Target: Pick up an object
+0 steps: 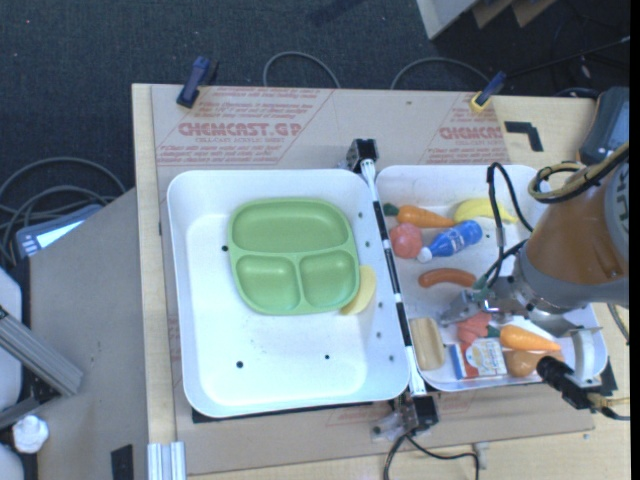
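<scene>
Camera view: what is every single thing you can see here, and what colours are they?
bins: 2, white, side by side on the bench
divided plate: 1, green, in the left bin
yellow piece: 1, yellow, tucked at the plate's right edge
carrot: 1, orange, top of the right bin
bottle: 1, blue and white, right bin
sausage: 1, red-orange, middle of the right bin
banana: 1, yellow, top of the right bin
clamps: 2, blue, at the board's far edge
arm: 1, grey and orange, over the right bin
gripper: 1, low among the toys
</scene>
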{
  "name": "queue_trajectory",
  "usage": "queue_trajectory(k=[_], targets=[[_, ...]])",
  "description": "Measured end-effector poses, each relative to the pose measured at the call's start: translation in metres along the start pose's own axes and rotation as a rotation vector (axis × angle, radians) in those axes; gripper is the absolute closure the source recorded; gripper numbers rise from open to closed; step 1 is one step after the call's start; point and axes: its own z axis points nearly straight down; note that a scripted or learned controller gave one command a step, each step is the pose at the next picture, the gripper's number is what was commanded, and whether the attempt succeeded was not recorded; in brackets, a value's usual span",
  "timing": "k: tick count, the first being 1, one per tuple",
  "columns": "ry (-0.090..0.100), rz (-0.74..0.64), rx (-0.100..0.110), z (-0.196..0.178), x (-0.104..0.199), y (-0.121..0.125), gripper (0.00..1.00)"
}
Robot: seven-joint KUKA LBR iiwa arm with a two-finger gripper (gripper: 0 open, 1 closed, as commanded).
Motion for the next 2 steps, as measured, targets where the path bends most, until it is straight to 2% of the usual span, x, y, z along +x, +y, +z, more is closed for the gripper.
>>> queue_trajectory(k=[1, 2], targets=[[-0.001, 0.001, -0.005, -0.011, 0.000, 0.001, 1.00], [0.000, -0.001, -0.003, -0.101, 0.090, 0.047, 1.00]])
